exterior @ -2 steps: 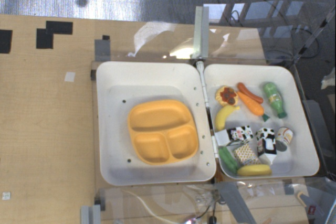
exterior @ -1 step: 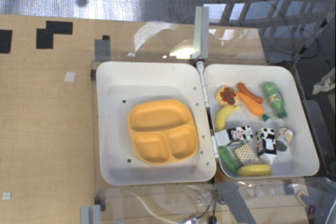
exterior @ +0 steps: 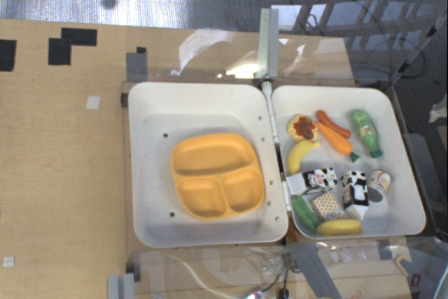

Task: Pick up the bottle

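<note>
At upper right of the frame, the green bottle (exterior: 366, 132) lies in the right bin (exterior: 402, 210); pickup is not yet done. I cannot tell my gripper's state.

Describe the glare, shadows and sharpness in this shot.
Camera view: bright glare patch behind the left bin near the centre post; a soft dark shadow on the floor at top left; lighting over both bins is even; the green bottle and yellow tray look slightly soft, small toys lack fine detail.

Print on the cartons (exterior: 322, 178) and can (exterior: 379, 183) too small to read; cucumber (exterior: 304, 211) partly under a box (exterior: 327, 204).
</note>
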Robot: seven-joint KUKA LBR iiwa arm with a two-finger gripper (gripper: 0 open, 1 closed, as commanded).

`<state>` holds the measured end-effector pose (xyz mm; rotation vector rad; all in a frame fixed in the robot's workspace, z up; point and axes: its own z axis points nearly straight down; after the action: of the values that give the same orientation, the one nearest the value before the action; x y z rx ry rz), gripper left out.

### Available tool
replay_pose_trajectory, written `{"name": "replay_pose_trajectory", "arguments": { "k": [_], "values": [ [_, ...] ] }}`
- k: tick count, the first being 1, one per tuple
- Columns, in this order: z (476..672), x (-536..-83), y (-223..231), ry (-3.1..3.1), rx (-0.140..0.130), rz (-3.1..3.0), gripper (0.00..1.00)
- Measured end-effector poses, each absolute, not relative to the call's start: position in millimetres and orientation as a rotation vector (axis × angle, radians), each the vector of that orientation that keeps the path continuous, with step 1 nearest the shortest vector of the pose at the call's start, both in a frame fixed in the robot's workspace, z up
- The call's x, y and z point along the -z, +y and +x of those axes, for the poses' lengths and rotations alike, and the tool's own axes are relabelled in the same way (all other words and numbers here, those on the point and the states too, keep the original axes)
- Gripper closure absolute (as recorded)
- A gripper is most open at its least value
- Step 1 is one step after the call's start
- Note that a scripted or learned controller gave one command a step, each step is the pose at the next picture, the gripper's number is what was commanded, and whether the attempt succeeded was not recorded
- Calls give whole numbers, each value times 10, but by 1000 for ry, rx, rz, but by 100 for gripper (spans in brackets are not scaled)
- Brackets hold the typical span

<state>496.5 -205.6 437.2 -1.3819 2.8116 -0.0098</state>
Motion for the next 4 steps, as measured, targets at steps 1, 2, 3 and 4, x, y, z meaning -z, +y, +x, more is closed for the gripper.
{"name": "replay_pose_trajectory", "arguments": {
  "k": [1, 2, 3, 4],
  "values": [
    [4904, -4053, -2055, 2631, 7, -1705, 0],
    [4886, -3946, -2056, 2280, 8, -2154, 0],
    [4893, -3997, -2053, 2691, 7, -1608, 0],
    [4886, -3798, -2057, 2317, 7, -2115, 0]
  ]
}}
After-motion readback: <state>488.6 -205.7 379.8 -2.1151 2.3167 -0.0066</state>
